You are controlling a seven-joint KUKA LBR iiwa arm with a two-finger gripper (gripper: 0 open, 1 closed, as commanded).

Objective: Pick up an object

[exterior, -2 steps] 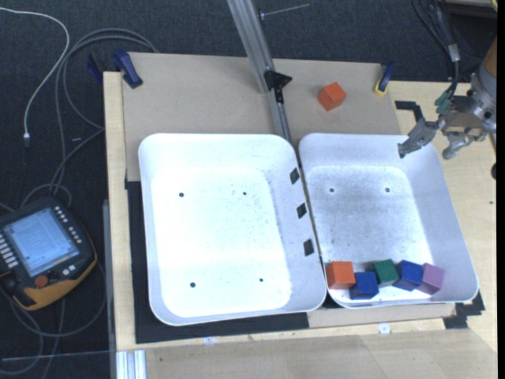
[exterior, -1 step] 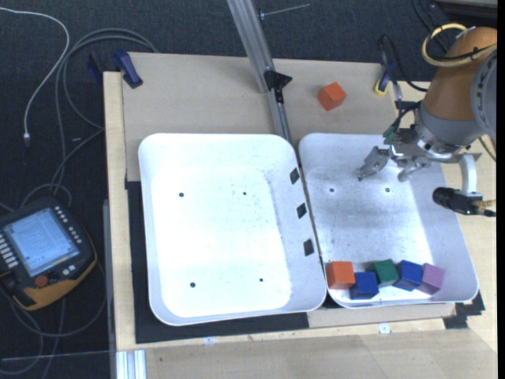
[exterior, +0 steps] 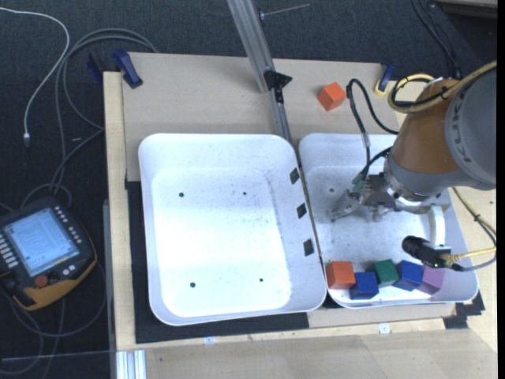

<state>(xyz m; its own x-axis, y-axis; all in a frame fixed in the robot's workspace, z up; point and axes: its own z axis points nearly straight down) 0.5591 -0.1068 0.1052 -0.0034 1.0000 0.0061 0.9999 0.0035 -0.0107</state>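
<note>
Blocks are lying in a row along the near edge of the right bin [exterior: 316, 160]: an orange block [exterior: 341, 274], a dark blue block [exterior: 364, 284], a green block [exterior: 386, 271], another blue block [exterior: 410, 274] and a purple block [exterior: 432, 278]. On the dark carpet at the far left, a handheld screen [exterior: 38, 247] is glowing, its writing too small to read. The left bin [exterior: 158, 152] is sitting on the wooden bench [exterior: 197, 93]. One more orange cube [exterior: 332, 95] is resting on the bench behind the bins. The grey arm [exterior: 442, 136] is bending down into the right bin, and its gripper [exterior: 347, 205] is hanging over the bin floor, well apart from the blocks, gripping nothing.
</note>
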